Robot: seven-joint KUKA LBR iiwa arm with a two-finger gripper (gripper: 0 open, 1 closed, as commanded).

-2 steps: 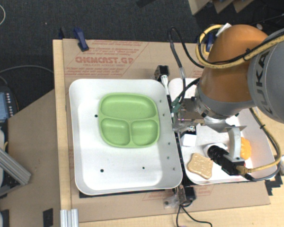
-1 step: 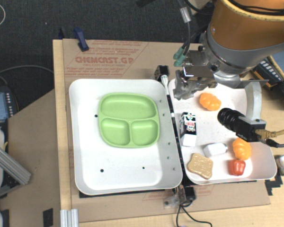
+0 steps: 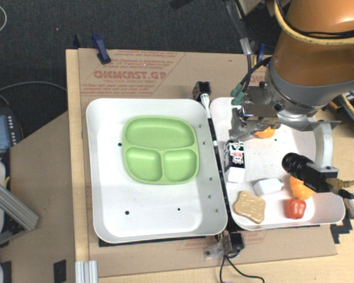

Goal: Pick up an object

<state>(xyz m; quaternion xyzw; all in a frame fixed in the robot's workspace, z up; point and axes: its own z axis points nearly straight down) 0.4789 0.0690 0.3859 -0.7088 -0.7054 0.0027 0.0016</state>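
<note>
Gripper (image 3: 246, 118) sits low at the far end of the right bin (image 3: 325, 215), just beside an orange piece (image 3: 264, 134); can't tell how open it is or whether it has anything. Nearer: toast slice (image 3: 249, 207), red pepper (image 3: 294, 208), white block (image 3: 268, 186). They look like light, stiff toys, probably slick; take the toast across its edges. The arm hides most of the orange piece.

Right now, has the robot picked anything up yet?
Not yet, it seems. The toast, red toy and white block lie in the right bin. The gripper is low over that bin's far end, beside an orange piece. Grabbing and lifting are left.
</note>
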